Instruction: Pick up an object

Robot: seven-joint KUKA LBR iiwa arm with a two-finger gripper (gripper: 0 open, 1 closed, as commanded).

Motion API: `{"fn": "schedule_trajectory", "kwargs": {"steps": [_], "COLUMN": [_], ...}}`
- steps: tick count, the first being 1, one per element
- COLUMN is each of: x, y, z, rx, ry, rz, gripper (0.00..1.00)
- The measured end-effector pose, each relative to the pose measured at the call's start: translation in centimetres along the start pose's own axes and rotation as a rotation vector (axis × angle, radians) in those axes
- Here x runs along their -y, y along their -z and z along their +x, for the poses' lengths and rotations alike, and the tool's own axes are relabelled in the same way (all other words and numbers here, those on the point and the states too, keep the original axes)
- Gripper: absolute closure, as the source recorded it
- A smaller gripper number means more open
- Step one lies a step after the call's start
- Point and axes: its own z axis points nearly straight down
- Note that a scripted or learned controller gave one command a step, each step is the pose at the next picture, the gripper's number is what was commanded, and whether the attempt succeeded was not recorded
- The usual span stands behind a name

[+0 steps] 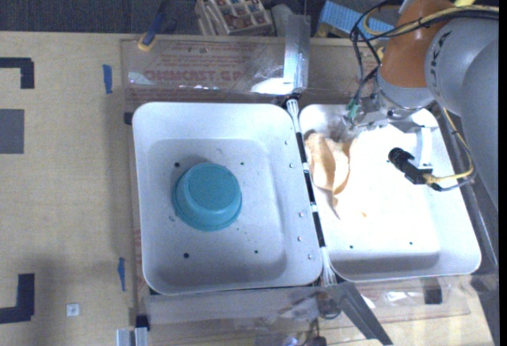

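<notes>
Nearest sits a blue bowl [207, 195], upside down near the middle of the left bin [149, 178], well apart from every wall. It looks like stiff, light plastic. Its smooth round sides would be slippery to pinch, so the rim edge is probably the only hold, and that lies flat on the bin floor.

Farther back, in the right bin [412, 257], a pale peach thing [329, 166] lies crumpled along the left wall toward the far left corner. It looks like soft cloth or thin rubber, though I cannot tell which. I judge it light and limp, so it would sag and could slip from a shallow grip. A raised fold near its middle seems the best place to take hold, away from the wall.

Just beyond its far end, the gripper [354, 116] hangs over the far left corner of the right bin, close to the peach thing. Whether it is open or closed, or touching anything, cannot be made out. The grey arm [467, 67] rises behind it at the far right corner.

Past the bins' far edge lies a clear plastic bag [206, 67].
</notes>
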Motion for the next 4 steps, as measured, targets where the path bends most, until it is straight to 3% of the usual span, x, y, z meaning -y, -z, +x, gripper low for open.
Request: {"fn": "schedule_trajectory", "kwargs": {"steps": [1, 2, 3, 4], "x": [0.0, -0.1, -0.1, 0.9], "y": [0.0, 1.2, 1.1, -1.3], "z": [0.0, -0.1, -0.1, -3.2], "rx": [0.0, 0.003, 0.003, -0.001], "ry": [0.0, -0.001, -0.001, -0.07], "rz": [0.0, -0.005, -0.005, 0.006], "gripper": [0.0, 1.0, 0.0, 0.0]}}
